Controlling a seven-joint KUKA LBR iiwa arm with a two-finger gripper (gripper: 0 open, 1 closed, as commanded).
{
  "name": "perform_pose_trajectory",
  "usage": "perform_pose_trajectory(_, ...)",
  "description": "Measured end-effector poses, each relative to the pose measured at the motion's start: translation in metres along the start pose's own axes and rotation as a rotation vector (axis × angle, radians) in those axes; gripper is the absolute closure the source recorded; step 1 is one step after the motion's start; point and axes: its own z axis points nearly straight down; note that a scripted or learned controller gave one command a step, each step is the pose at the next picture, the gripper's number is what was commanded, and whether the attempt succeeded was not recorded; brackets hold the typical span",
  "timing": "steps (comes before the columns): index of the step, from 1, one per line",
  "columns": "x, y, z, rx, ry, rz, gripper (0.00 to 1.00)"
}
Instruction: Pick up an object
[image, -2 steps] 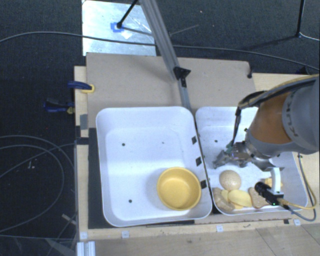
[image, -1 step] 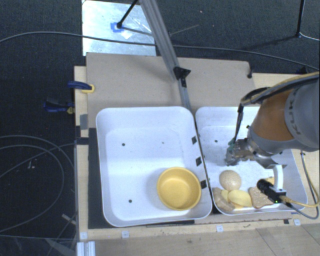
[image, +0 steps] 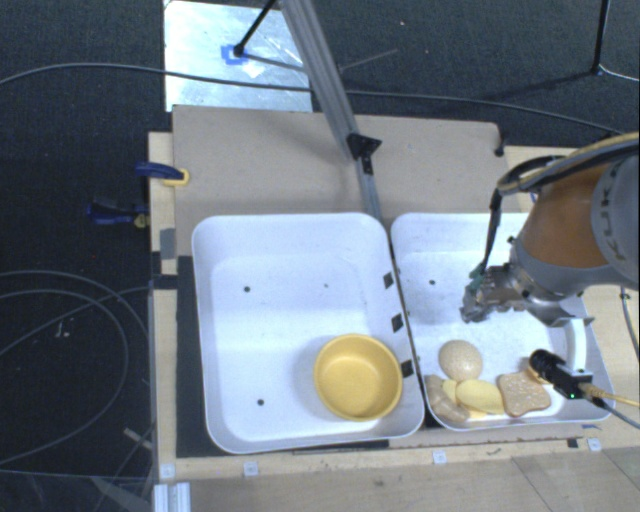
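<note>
Right now I have the arm (image: 575, 225) reaching in from the right over the right bin (image: 430, 245), with the tool (image: 482, 298) hanging above the bin's bare middle; I cannot tell from this angle whether it is released or clenched, and I see nothing carried in it. The likely targets lie bunched at the near edge of that bin: a pale egg (image: 460, 358), a yellow banana-like piece (image: 479, 395) touching it on the near side, a small tan piece (image: 446, 398) to the left, and a slice of toast (image: 524, 393) to the right. A yellow bowl (image: 358, 375) sits in the left bin (image: 250, 250), at its near right corner. I judge this to be the approach step, nothing grasped yet. Next I need to bring the tool nearward over one piece, probably the egg, then lower cleanly without nudging its neighbours.
</note>
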Motion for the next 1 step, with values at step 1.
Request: perform_pose_trajectory(1, -0.0025, 0.0014, -0.0645, -0.004, -0.001, -0.001, 1.0)
